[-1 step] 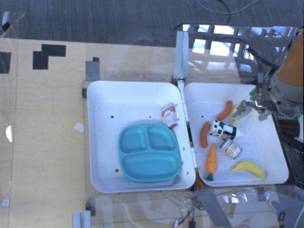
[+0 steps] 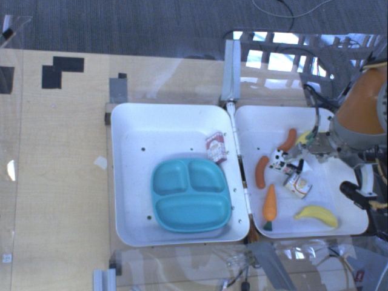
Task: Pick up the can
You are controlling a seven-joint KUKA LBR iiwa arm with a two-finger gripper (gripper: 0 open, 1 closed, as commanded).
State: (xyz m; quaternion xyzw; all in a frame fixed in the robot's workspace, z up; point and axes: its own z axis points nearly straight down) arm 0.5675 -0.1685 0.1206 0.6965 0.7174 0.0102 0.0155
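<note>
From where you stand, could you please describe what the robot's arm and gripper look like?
The arm is grey with a broad orange band above the wrist, rounded in shape. Dark cables loop along it near the wrist. The gripper is a compact grey and black metal unit; its details are too small to tell.

Two white bins point(image 2: 124, 180), one blue tray point(image 2: 191, 194), two sausages point(image 2: 261, 171), one carrot point(image 2: 270, 205), one banana point(image 2: 316, 216), one can point(image 2: 298, 186)

No lettering on the can point(image 2: 298, 186) or anything else is legible.
</note>
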